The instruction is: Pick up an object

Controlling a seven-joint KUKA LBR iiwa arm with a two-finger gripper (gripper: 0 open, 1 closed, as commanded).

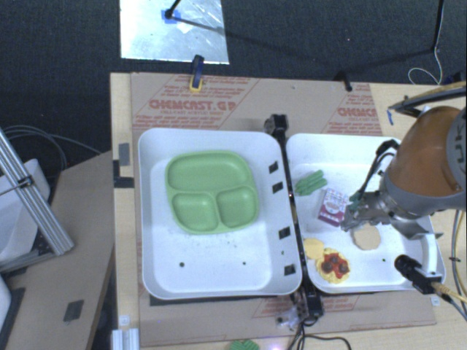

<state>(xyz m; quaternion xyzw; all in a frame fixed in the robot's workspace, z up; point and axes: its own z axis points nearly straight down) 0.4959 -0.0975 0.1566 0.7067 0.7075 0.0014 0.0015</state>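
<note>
Approach step. Gripper low in right bin, beside small packet, above tan disc. Fingers blurred; cannot tell apart or together. Probably targeting packet. Next: centre over it, descend, close, lift.

Two white bins sit side by side on the table: the left bin and the right bin. One green divided tray lies in the left bin. The right bin holds five small items: one green pod, one pink packet, one tan disc, one yellow piece and one small pizza.
</note>
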